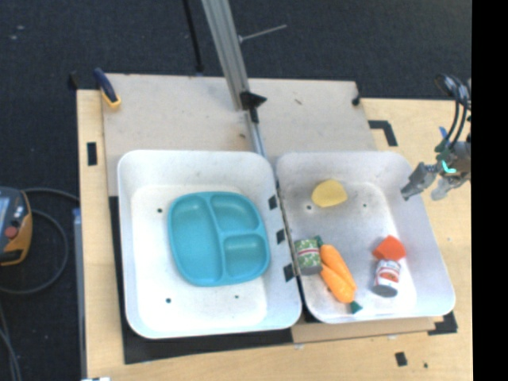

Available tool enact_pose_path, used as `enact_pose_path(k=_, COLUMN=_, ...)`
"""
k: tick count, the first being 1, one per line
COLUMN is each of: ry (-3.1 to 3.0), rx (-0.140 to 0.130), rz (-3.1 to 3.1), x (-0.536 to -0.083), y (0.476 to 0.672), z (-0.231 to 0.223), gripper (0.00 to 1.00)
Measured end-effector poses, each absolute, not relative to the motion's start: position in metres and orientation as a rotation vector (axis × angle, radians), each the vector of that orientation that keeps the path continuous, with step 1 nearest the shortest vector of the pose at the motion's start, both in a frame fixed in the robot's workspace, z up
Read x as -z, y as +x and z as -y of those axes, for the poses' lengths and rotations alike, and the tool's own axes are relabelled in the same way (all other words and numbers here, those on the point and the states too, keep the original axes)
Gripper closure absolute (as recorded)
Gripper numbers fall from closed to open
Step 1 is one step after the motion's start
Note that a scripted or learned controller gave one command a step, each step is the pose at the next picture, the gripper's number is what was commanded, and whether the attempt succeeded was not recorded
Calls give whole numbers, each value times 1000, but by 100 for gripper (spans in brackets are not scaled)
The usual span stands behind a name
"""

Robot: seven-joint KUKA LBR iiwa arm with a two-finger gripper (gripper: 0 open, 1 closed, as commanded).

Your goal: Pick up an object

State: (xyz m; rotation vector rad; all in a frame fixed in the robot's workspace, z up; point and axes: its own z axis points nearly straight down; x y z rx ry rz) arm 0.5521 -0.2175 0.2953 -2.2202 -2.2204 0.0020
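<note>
The right bin (349,161) holds a yellow lump (329,193) near its back. A small green can (308,255) sits by its left wall, touching an orange carrot (337,273). A white bottle with a red cap (387,266) lies at the front right. My gripper (429,185) hangs at the right bin's far right rim, well apart from all of these. It is open, with nothing between its fingers.
A blue divided plate (218,237) lies in the left bin (127,173). A slanted metal rail (232,62) rises behind the bins. A blue and yellow clamp (105,87) sits at the bench's back left corner.
</note>
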Motion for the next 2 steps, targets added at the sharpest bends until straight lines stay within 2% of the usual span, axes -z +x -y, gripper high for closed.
enact_pose_path(k=1, ry=-2222, rx=1, rz=2224, x=-297, y=553, z=218, gripper=0)
enact_pose_path(k=2, ry=-2221, rx=-6, rz=2219, x=-235, y=548, z=222, gripper=0)
